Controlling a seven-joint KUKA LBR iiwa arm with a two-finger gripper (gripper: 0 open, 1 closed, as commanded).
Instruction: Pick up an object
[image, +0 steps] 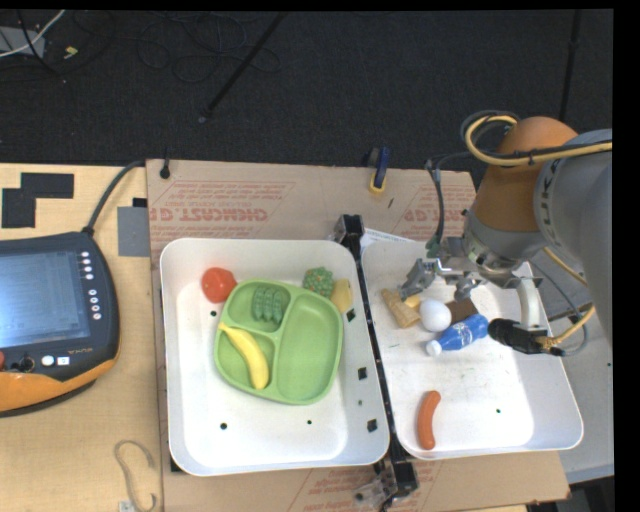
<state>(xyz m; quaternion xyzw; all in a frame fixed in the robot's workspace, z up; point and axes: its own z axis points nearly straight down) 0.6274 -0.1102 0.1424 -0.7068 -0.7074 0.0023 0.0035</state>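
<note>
In the right bin (520, 420), a white egg-shaped ball (434, 315) lies near the back left. A tan wedge (400, 309) sits to its left, a small brown piece (463, 310) to its right, and a blue bottle (460, 335) lies on its side just in front. My gripper (440, 290) hangs low over the ball, open. Its fingers (414, 281) straddle the spot just behind the ball, and nothing is between them. An orange sausage (428, 418) lies near the bin's front.
The left bin (190, 400) holds a green divided plate (300, 355) with a banana (247, 355) and a green item (267, 303). A red tomato (217, 284), a green clump (319, 281) and a yellow piece (342, 296) lie beside the plate. A teach pendant (50, 310) rests at far left.
</note>
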